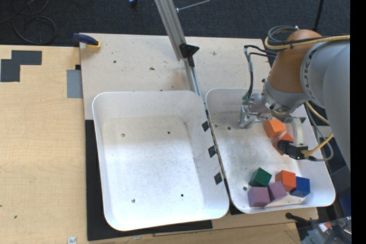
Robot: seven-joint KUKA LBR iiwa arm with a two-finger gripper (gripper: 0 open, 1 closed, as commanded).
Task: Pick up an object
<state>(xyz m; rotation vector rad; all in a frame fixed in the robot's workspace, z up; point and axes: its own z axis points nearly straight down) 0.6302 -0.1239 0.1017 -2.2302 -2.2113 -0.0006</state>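
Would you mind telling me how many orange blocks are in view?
2: one orange block in the right bin beside the gripper, another orange block in the near-corner cluster. The arm may hide more.

One fixed camera looks down at a slant on both bins [150, 104].

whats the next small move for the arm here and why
Probably shift the end effector toward the near corner of the right bin and lower it there. It sits over bare floor at the bin's far end, while the green block, purple blocks, orange block and blue block cluster at that corner.
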